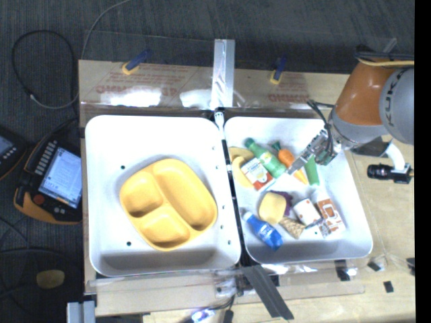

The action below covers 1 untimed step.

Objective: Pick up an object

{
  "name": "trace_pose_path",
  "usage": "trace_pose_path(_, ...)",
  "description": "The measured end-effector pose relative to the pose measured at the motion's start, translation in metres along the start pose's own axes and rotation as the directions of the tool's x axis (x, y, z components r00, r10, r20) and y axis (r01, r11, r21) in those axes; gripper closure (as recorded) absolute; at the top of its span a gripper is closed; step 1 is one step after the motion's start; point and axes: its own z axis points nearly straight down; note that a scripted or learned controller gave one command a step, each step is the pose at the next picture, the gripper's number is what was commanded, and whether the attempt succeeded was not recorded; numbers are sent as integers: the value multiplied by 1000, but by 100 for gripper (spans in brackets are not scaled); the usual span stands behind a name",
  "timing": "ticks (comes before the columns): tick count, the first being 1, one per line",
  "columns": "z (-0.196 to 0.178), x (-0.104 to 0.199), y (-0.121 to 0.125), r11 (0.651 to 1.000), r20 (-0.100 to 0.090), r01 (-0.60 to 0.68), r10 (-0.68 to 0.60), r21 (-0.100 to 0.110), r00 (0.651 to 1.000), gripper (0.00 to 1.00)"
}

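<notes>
Currently the gripper [308, 155] sits low over the right bin [357, 207], tip among the clutter near an orange piece [287, 157] and a green stick-shaped item [313, 173]; whether it is open or closed cannot be told at this resolution, and nothing is visibly held

Candidate objects, all in the right bin: green bottle [264, 156], blue bottle [263, 231], a yellow rounded lump [272, 207], small red-and-white cartons [323, 215], a red-labelled packet [254, 173]

Handling judgement: these look like small plastic toy groceries, so light, stiff, somewhat slick. Rounded ones may roll or squirt out of a pinch. Bottles best taken across the body at mid-length; cartons across flat faces. Pieces lie touching one another, so a neighbour may be nudged or dragged up

Surface: both bins are smooth, shallow, white. The left bin [101, 180] carries a yellow compartment tray [168, 202]. The bins stand on a wooden bench [390, 234] with clips [136, 61] along the back edge

Room: dark carpet, a cable [40, 66], and a teach pendant [50, 177] on the floor beside the bench
</notes>
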Motion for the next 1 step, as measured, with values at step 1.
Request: trace_pose_path(1, -105, 25, 58, 996, -4, -90, 90, 13, 996, 100)
